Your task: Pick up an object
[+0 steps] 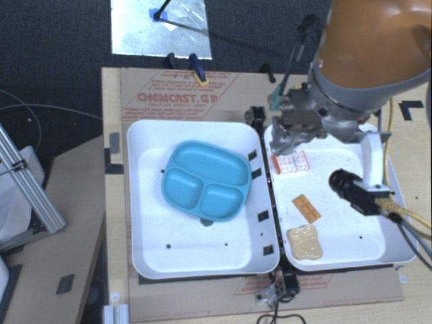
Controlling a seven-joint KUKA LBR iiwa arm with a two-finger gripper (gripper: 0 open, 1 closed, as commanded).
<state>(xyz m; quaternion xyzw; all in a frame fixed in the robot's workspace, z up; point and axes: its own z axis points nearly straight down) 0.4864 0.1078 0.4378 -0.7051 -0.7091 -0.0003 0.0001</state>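
the gripper (289, 140) hangs low in the right bin (378, 248), just above a small red and white packet (291, 163) (i cannot tell how it is set), with an orange cracker (307, 208) and a tan cookie (305, 242) further down, and a blue divided plate (206, 180) to the packet's left.

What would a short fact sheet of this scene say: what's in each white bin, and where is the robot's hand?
left bin: a blue divided plate
right bin: a red and white packet, an orange cracker-like piece, a pale tan lump
arm: enters from the right, orange band above the wrist
gripper: low over the packet at the right bin's far corner
held object: none can be made out
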